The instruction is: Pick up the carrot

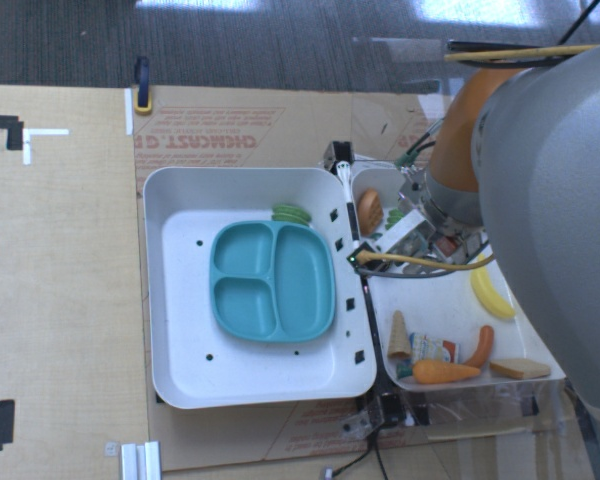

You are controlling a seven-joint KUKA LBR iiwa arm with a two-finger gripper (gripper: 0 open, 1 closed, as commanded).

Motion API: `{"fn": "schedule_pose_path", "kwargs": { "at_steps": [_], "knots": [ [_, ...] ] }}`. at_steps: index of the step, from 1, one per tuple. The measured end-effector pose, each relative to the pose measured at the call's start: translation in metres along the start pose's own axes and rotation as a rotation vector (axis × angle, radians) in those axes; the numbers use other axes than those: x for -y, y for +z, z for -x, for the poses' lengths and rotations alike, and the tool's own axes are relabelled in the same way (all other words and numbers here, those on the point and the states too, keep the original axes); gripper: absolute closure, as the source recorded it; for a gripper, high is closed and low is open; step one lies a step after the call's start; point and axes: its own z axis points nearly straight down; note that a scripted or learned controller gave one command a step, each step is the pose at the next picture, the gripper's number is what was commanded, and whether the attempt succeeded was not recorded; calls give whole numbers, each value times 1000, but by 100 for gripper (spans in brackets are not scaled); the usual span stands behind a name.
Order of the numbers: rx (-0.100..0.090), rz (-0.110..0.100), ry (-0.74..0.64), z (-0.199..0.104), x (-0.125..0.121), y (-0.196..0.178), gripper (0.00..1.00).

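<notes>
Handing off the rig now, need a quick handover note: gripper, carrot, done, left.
Gripper: over the far end of the right bin, mostly hidden by the arm; cannot tell whether it holds anything.
Carrot: lying at the near edge of the right bin, next to the ice cream cone, a sausage and a slice of bread. The gripper is well away from it.
Left bin: teal divided plate, with a green pea pod beyond it.
Done: nothing visible; carrot not picked.
Left: move to the carrot, grasp, lift.
</notes>
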Motion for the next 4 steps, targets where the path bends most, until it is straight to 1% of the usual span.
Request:
{"fn": "schedule_pose_path", "kwargs": {
  "at_steps": [1, 2, 3, 4],
  "knots": [
    [1, 2, -48, -63, 30, -19, 100],
    [-2, 5, -164, 34, 0, -198, 100],
    [-1, 5, -167, 34, 1, -198, 0],
    [2, 2, -172, 38, 71, -113, 0]
  ]
}}
